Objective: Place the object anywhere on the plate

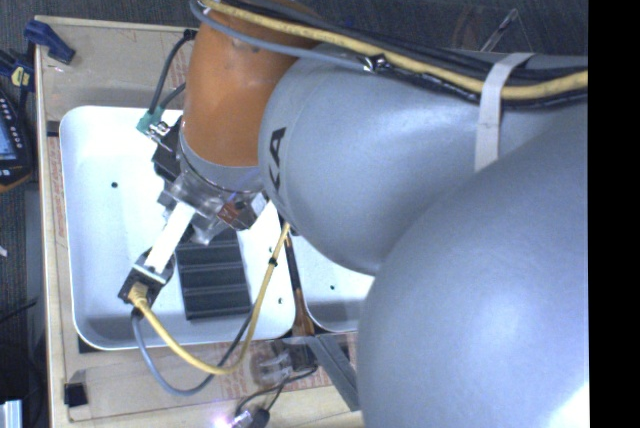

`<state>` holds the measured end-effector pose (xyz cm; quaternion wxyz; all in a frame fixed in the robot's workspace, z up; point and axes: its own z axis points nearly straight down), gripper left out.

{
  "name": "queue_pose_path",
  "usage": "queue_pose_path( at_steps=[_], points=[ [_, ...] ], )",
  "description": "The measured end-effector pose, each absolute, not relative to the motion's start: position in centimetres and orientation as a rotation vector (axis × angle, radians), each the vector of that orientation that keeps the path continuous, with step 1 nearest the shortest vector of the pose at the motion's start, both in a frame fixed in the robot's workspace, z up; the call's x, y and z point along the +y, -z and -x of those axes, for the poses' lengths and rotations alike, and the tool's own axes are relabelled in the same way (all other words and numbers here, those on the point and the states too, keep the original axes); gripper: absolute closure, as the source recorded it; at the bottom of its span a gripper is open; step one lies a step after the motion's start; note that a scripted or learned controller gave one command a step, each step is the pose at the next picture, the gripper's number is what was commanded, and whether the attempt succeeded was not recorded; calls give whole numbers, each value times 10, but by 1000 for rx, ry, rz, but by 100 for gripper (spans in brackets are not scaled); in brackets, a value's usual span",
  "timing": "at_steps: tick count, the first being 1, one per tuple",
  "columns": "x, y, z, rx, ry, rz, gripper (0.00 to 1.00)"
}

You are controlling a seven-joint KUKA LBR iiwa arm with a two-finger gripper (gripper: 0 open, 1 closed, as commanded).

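My arm reaches in from the right, and its grey bulk and orange band (pixel 230 96) cover most of the view. The wrist hangs low over the middle of the left white bin (pixel 100 216). The gripper (pixel 205 241) sits under the wrist, largely hidden by it. Directly below it a dark ribbed rectangular block (pixel 212 281) rests near the bin's front; I cannot tell whether it is a loose object or part of the gripper. A white bar (pixel 165 251) slants down-left from the wrist to a yellow cable end.
A sliver of the right bin (pixel 335 301) shows under the arm. A yellow cable (pixel 180 351) loops over the left bin's front rim. A blue clamp (pixel 45 41) sits on the bench's far left corner. The left bin's left half is bare floor.
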<state>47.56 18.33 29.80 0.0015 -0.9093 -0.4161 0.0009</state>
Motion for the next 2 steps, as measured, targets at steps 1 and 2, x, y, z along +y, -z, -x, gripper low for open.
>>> queue_pose_path(
  at_steps=[1, 2],
  points=[
    [203, -101, -474, -1393, -15, 2814, 100],
    [132, -216, -476, -1638, -5, 2679, 100]
  ],
)
